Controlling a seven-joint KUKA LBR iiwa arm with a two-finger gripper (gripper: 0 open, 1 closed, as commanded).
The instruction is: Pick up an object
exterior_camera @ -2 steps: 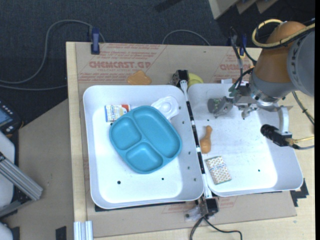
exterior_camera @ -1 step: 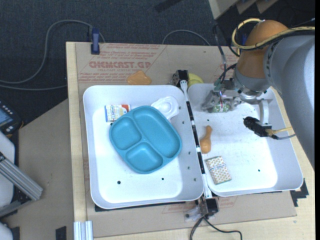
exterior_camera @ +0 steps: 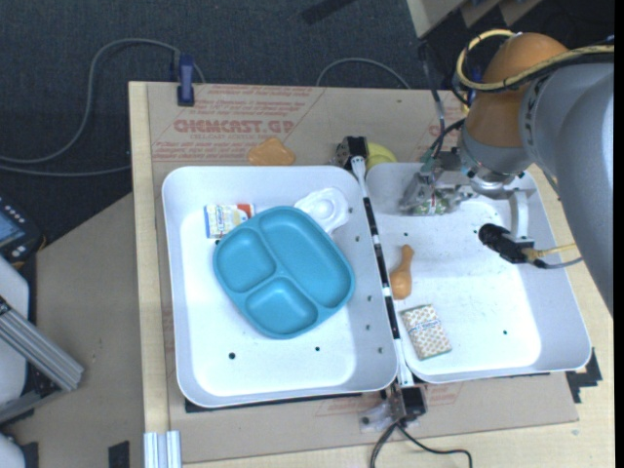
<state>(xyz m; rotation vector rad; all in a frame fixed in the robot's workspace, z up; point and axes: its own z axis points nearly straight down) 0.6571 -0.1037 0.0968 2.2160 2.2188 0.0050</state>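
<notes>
The gripper point(exterior_camera: 430, 197) is low in the far corner of the right bin point(exterior_camera: 487, 305), close to the wall that this bin shares with the left bin point(exterior_camera: 195, 344). It looks blurred and dark against the white floor, so we cannot tell if it is wide or narrow, or if something is in it. Above it the arm point(exterior_camera: 575, 115) rises to the right, with the orange band point(exterior_camera: 507, 81) over the wrist.

The nearest thing to the gripper in its own bin is an orange piece point(exterior_camera: 401, 270). It lies on the floor toward the camera and just beside the shared wall, apart from the gripper. Further toward the camera from this piece lies a small patterned packet point(exterior_camera: 426, 331), flat and a little turned.

Just behind the gripper, outside the bins, a yellow thing point(exterior_camera: 380, 153) sits on the bench point(exterior_camera: 244, 115).

Across the wall, in the left bin, a white cup point(exterior_camera: 323, 206) is the closest thing to the gripper. A blue plate point(exterior_camera: 283, 271) with three compartments touches it and lies in the middle of that bin. A small carton point(exterior_camera: 225, 218) lies beyond the plate, partly under its rim.

Farther away on the bench, behind the left bin, we see an orange lump point(exterior_camera: 271, 151).
</notes>
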